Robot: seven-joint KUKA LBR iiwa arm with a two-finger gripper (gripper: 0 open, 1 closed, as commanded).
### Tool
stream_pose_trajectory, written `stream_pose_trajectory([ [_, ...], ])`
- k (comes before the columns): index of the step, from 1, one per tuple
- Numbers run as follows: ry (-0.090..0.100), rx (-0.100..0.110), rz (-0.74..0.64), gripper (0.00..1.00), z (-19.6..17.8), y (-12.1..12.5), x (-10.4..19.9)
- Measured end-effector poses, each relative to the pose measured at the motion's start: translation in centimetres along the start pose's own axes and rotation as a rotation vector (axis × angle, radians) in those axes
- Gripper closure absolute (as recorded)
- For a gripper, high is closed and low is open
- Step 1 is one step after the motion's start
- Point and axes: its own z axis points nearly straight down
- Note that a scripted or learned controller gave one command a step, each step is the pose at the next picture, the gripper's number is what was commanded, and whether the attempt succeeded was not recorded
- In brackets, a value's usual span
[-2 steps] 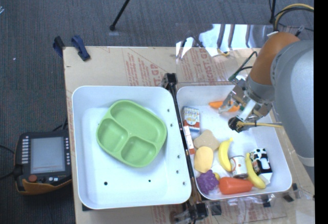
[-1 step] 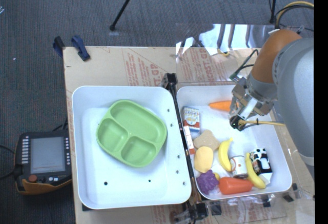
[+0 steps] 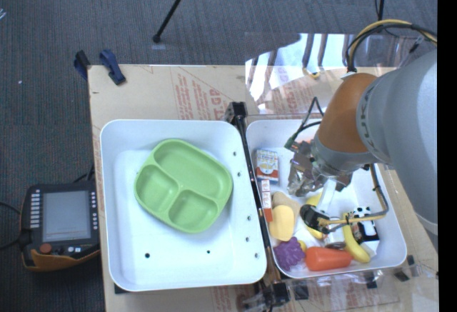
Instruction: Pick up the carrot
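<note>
The grey arm with its orange band (image 3: 343,114) reached in from the right over the right-hand shallow white bin (image 3: 394,232), and its two-finger gripper (image 3: 305,185) hung low near the middle of that bin, pointing down and to the left. How far the fingers stood apart could not be told, since they were dark, small and partly lost against the clutter; nothing could be seen between them. The orange carrot with a stubby tapered shape (image 3: 327,258) lay near the bin's front edge, well apart from the gripper, just beside a purple bunch of toy grapes (image 3: 289,252) on its left and touching or nearly touching a yellow banana (image 3: 355,243) on its right. A pale yellow rounded toy fruit (image 3: 283,221) sat by the bin's left wall, and behind it lay a small red and white carton (image 3: 267,163) whose print was too small to read. The left-hand white bin (image 3: 118,232) carried a light green plastic divided plate (image 3: 183,185) with three compartments. Red lettering ran across the brown cardboard bench top (image 3: 193,89) behind the bins, but none of it could be made out.
</note>
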Motion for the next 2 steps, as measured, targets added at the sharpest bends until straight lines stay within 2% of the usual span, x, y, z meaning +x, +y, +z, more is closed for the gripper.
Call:
stream_pose_trajectory([
  [1, -0.001, -0.002, 0.003, 0.0, -0.1, 0.1, -0.2],
  [2, 0.001, -0.001, 0.344, 0.0, -0.7, -5.9, -3.6],
])
